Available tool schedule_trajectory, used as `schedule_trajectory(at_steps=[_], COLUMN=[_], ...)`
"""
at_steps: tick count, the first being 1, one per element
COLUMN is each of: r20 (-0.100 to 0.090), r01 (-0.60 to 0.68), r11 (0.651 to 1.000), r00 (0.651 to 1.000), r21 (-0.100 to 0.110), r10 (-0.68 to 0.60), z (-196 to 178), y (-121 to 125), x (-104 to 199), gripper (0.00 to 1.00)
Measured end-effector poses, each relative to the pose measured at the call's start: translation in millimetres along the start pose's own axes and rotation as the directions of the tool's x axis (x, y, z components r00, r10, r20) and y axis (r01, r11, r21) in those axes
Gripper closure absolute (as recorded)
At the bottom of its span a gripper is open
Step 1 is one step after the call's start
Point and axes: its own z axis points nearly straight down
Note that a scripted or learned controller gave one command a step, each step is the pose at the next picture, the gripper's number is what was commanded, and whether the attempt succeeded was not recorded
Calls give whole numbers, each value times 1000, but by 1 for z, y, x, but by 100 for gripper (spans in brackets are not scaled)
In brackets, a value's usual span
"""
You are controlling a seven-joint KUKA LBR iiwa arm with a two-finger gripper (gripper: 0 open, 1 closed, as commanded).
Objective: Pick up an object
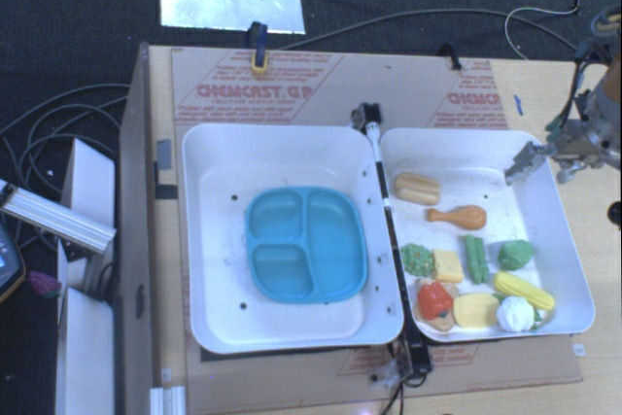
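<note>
We found the gripper (pixel 546 160) above the right bin's (pixel 466 149) far rim, its clasp impossible to tell, and judged the bread roll (pixel 418 188), lying apart at that bin's far end, the cleanest target for a centred descent.

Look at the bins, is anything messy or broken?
Nothing stands out. The blue plastic divided tray lies flat in the left white bin, and the toy foods, like the yellow corn cob, sit unspilled in the right white bin.

Even bright light (slightly soft)
</note>
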Motion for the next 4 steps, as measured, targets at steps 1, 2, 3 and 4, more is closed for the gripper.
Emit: schedule_trajectory(at_steps=[1,2,3,4], r20=[-2,1,-1,0], r01=[-1,-3,1,-2], r11=[1000,1000,1000,1000], r00=[1000,1000,1000,1000], r21=[5,-9,-1,2], r10=[1,3,-1,2], z=[123,148,151,151], y=[-32,-53,16,-65], x=[39,53,68,50], gripper=[0,0,0,0])
